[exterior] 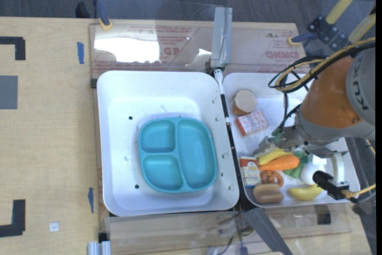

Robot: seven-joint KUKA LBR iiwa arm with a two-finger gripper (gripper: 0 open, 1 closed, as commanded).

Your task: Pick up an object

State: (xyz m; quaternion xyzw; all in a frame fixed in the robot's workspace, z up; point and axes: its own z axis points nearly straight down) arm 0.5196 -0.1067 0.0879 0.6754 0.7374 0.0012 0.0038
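Two shallow white bins side by side on a pale wooden bench [42, 146]. Left bin [113, 98]: holding a teal divided plate [177, 154] with three compartments, lying flat a little right of centre. Right bin [268, 98]: crowded with toy food and partly covered by the grey arm [334, 98] with its orange band, reaching in from the right.

Near the far left corner of the right bin, a round tan bun [243, 101]; just in front of it, a red-and-white packet [252, 123], tilted. Lower down, an orange carrot [286, 162] lying across the bin with a yellow piece [273, 156] touching its upper left side. Left of those, against the divider, a small red-and-white carton [250, 171]. Just below the carrot, a reddish ring-shaped piece [273, 178], and at the near edge a brown bread roll [267, 193]. To the right of the roll, a yellow banana [305, 191].

Gripper [286, 141] low over the pile, just above the carrot and yellow piece (metal parts jumbled against the toys at this angle). Grip state impossible to tell; contact with any item likewise unclear.

Behind both bins, a clear plastic screen [161, 39], glare across its left half.
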